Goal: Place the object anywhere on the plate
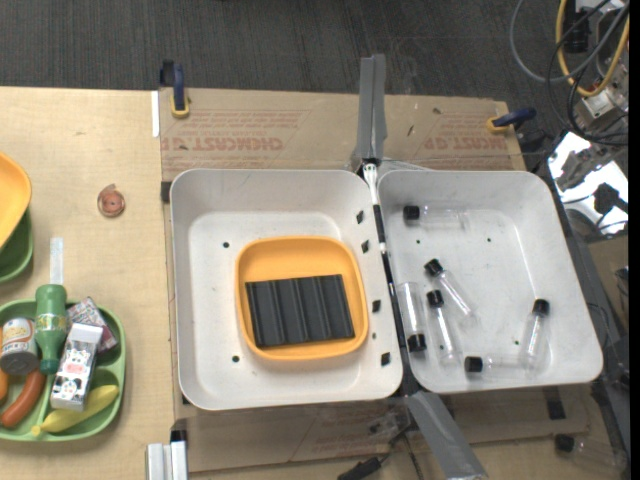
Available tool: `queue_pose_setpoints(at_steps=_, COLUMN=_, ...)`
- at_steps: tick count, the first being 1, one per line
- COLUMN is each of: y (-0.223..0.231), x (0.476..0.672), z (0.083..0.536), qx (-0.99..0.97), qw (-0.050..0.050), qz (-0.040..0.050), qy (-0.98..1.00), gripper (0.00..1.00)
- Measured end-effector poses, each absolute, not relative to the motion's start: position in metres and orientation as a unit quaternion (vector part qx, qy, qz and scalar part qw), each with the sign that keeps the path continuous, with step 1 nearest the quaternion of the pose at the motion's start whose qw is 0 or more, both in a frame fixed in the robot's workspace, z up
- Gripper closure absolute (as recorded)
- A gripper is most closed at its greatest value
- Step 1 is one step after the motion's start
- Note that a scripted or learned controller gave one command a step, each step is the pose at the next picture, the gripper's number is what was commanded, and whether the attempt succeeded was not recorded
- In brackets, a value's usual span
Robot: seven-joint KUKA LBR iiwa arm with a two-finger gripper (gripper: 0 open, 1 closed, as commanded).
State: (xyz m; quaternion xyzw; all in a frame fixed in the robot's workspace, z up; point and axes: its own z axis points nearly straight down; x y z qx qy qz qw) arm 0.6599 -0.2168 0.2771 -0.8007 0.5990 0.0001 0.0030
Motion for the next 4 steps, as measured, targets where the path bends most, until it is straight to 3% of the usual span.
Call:
queue_pose_setpoints(at_steps=1, y=-0.217, x=0.66, z=0.277, qx=-0.801, qw=0.003, qz=0.0002, qy=0.599, gripper=0.0)
queue_pose_setpoints(at_steps=2, y=-0.214, x=0.66, z=0.28, qx=-0.891, qw=0.003, qz=0.0002, qy=0.454, gripper=0.0)
queue_pose_setpoints(at_steps=3, y=-0.21, x=0.617, z=0.289, qx=-0.947, qw=0.002, qz=0.0005, qy=0.322, gripper=0.0)
queue_pose_setpoints(at_steps=4, y=-0.198, x=0.508, z=0.21, qx=-0.955, qw=0.002, qz=0.0022, qy=0.298, gripper=0.0)
